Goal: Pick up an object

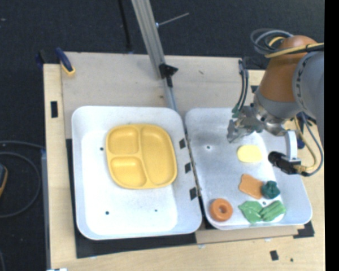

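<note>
My gripper (236, 132) hangs over the upper middle of the right bin (214, 162), its dark fingers pointing down, with nothing visibly between them. A pale yellow disc (250, 153) lies just below and right of it. Further toward the front lie an orange wedge (250, 186), a dark green lump (270, 189), a bright green leafy piece (261, 211) and an orange ring (220, 209).
The left bin (90, 208) holds a yellow divided plate (141, 155). A metal post (150, 33) slants up behind the bins. The grey arm with its orange band (282, 72) and cables comes in from the right over the right bin.
</note>
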